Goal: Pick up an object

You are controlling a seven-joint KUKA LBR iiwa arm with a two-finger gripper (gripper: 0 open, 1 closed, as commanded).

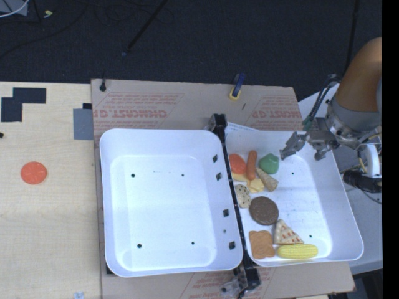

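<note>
Several toy foods cluster at right bin left side. Tool hovers over bin's upper right, fingers spread wide, holding nothing. Nearest target, green piece, lies just left of tool, slightly below.

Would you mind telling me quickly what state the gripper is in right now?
Gripper: open, holding nothing, fingers spread above the upper edge of the right bin.

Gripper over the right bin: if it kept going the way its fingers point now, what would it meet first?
Probably the green toy vegetable: the gripper points down-left toward it. Height is unclear, so it might meet the right bin floor first.
</note>
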